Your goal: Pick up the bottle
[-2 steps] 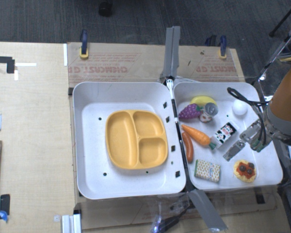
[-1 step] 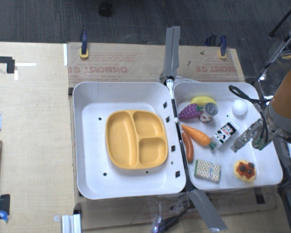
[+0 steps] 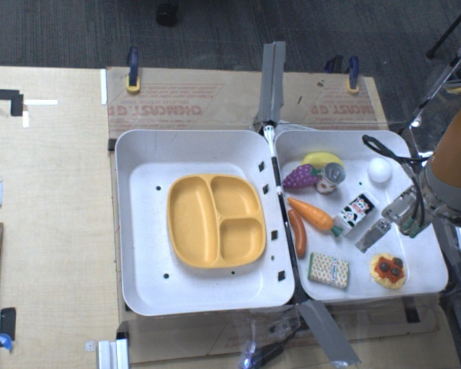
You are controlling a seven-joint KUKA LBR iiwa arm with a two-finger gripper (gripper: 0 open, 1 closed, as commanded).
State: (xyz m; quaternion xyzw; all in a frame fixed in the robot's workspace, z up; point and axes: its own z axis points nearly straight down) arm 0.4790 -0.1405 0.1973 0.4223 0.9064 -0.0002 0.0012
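The bottle [image 3: 355,211] is small and white with black patches and a green cap. It lies tilted on the floor of the right bin [image 3: 426,283], cap toward the carrot [image 3: 311,213]. My gripper [image 3: 386,220] hangs just right of the bottle, low over the bin. Its two grey fingers [image 3: 371,237] stand apart, open, with nothing between them. The nearer fingertip sits a short gap from the bottle's right side and is not touching it. The arm comes in from the right edge.
The right bin also holds a banana [image 3: 321,159], purple grapes [image 3: 300,177], a small can [image 3: 333,174], a white ball [image 3: 379,171], a sausage [image 3: 298,233], a cracker box [image 3: 328,270] and a toy pizza [image 3: 389,270]. A yellow divided plate [image 3: 215,220] lies in the left bin [image 3: 138,206].
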